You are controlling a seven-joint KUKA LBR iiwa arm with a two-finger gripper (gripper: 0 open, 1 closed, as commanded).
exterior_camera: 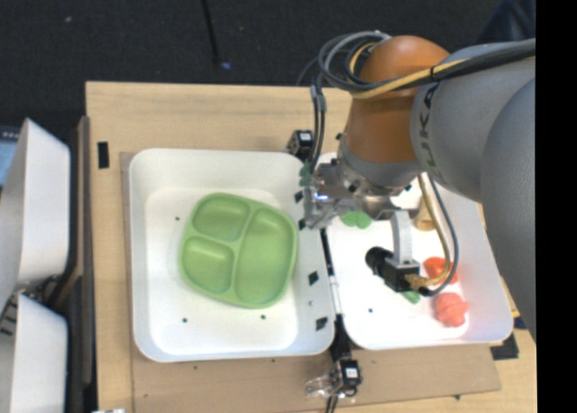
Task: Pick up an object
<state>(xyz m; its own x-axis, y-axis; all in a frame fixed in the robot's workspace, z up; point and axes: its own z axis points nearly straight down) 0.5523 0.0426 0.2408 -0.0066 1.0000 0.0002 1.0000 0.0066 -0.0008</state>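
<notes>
Then, entries taken outward from the claw.

Claw: hung low over the seam where the two bins met, toward their far end. The grey wrist and the orange band of the arm covered most of it. How far it stood open could not be told, nor whether it had hold of anything.

Green bit: small, on the right bin's floor, just beside the claw on the view's right, partly tucked under the wrist. Nearest loose thing to the claw.

Right bin: white, shallow. The claw stood at its left wall.

Left bin: white, shallow, touching the right bin along the seam below the claw.

Plate: green, three compartments, lying flat on the left bin's floor. It was to the view's left of the claw and a little nearer the camera, its edge near the shared wall but apart from the claw.

Orange bit: small, in the right bin, to the view's right of the claw and nearer the camera, well apart from it.

Reddish lump: rounded, in the right bin, just beside the orange bit on its near side, close to the bin's near right corner. Farthest from the claw.

Bench: pale wood, under both bins.
</notes>
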